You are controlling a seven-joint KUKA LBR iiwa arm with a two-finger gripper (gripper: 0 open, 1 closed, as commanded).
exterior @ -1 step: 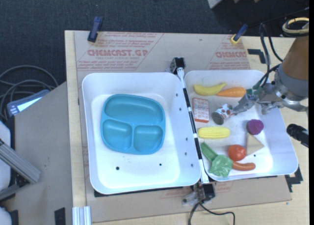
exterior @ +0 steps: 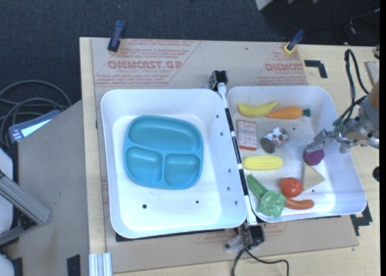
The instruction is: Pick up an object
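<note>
Bench (exterior: 151, 58) carrying two white bins side by side. Nearest, in right bin (exterior: 338, 202): green leafy toy (exterior: 269, 202), tomato (exterior: 291, 186), tan wedge (exterior: 313, 177). Mid-bin: corn cob (exterior: 262, 162), purple object (exterior: 313, 156) lying just below gripper (exterior: 318, 143). Gripper reaching in from right, finger opening impossible to tell, nothing visibly held. Farther: can (exterior: 274, 140), carrot (exterior: 284, 112), banana (exterior: 256, 109). Left bin (exterior: 114, 148) holding blue divided tray (exterior: 163, 151).

I read the two shallow white bins (exterior: 114, 166) as smooth, slightly glossy plastic. The blue divided tray (exterior: 163, 151) looks matt plastic. The pale wooden tabletop (exterior: 181, 61) seems printed board, and left of the jaws the yellow toy corn (exterior: 262, 162) shines.
</note>
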